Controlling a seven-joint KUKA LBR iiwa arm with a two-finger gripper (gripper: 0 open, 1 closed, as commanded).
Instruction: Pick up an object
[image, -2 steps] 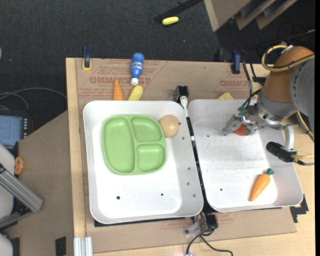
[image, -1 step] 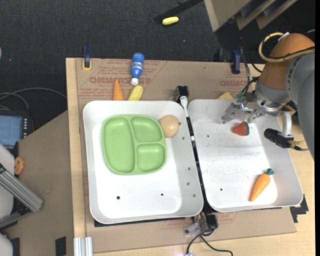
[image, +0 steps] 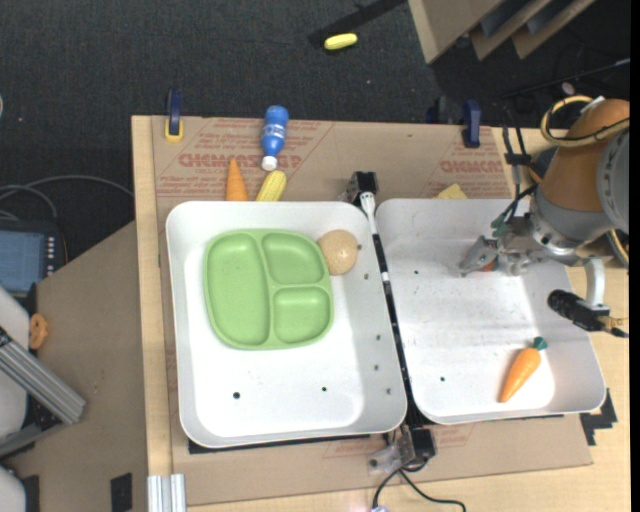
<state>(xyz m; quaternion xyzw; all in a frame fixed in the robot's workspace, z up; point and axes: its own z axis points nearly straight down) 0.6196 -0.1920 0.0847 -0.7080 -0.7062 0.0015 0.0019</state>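
An orange toy carrot (image: 520, 372) with a green top lies in the right bin (image: 470, 330), near its front right corner. My gripper (image: 492, 254) hangs low over the back of that bin, well behind the carrot and apart from it. In the left bin (image: 270, 400), a tan round object (image: 339, 251) rests against the back right corner of a green divided plate (image: 267, 288).
Behind the left bin, on the board, lie a blue and white bottle (image: 273, 135), a small orange carrot (image: 235, 182) and a yellow corn piece (image: 272, 185). A black clamp (image: 364, 187) sits where the bins meet. The arm's grey and orange body (image: 585, 170) stands over the right bin's far right.
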